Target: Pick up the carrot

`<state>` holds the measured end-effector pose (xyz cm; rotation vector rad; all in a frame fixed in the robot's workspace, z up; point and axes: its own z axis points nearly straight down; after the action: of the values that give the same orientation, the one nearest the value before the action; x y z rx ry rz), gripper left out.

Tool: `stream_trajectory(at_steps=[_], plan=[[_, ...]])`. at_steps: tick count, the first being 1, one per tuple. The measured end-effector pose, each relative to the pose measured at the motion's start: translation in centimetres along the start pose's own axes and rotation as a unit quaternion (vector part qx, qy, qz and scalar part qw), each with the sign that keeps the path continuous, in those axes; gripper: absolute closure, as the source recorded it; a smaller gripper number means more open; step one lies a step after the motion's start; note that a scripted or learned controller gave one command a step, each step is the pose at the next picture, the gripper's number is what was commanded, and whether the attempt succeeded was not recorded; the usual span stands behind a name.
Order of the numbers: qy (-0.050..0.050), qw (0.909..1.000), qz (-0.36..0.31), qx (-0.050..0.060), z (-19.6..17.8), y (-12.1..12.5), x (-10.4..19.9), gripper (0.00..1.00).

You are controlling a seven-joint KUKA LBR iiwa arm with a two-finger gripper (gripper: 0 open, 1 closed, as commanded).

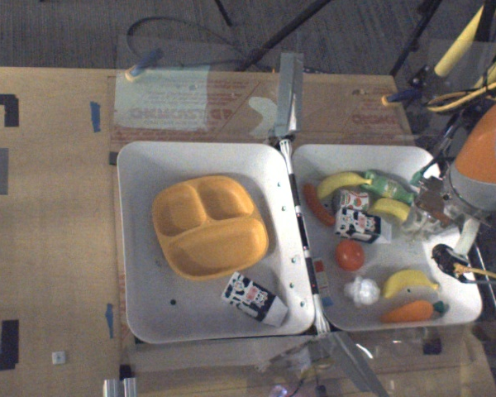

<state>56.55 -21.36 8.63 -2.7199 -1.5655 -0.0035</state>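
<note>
The carrot, orange with a small green top at its right end, lies near the front edge of the right bin, just below a yellow banana. My gripper is at the right side of that bin, near its back, under the grey wrist with the orange band. It sits well behind the carrot and apart from it, close to a small banana and a green bottle.
The right bin also holds a curved banana, a red sausage-like piece, a cow-print carton, a red tomato and a white lump. In the left bin are an orange divided plate and another carton.
</note>
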Motion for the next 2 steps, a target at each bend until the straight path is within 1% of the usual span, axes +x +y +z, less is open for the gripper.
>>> stream_trajectory(at_steps=[1,2], plan=[[-0.002,0.9802,0.198,-0.001,0.1,4.3,3.4,1.0],[-0.002,0.9768,0.214,-0.002,-3.4,7.0,3.3,1.0]])
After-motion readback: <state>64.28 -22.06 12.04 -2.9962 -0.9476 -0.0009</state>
